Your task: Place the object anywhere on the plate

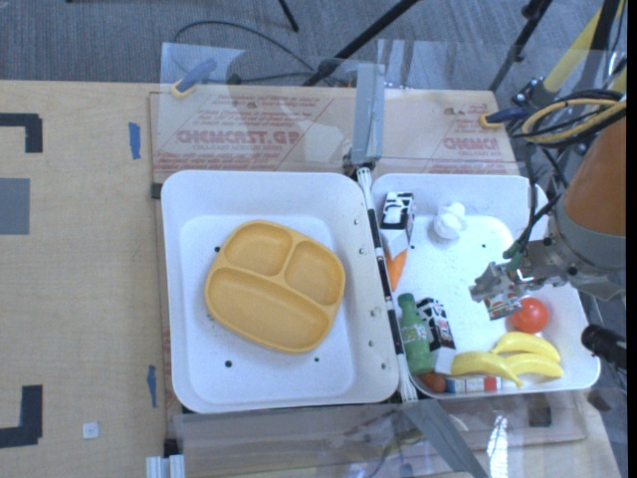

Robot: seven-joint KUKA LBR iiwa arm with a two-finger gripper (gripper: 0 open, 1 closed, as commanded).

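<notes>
A yellow three-compartment plate (276,285) lies in the left bin (189,207) with nothing on it. The right bin (478,237) holds a red ball (530,315), a bunch of yellow bananas (510,358), a green bottle (412,325), a white knobbed object (448,221), an orange carrot-like piece (396,265) and two small black-and-white packets (397,210). My gripper (501,292) hangs over the right bin, just left of and above the red ball. Nothing is seen between its fingers.
A clear plastic sheet with red lettering (239,135) lies behind the bins. Cables (572,113) and stand legs crowd the upper right. The divider between the bins (383,287) runs down the middle. The wooden bench (70,267) extends to the left.
</notes>
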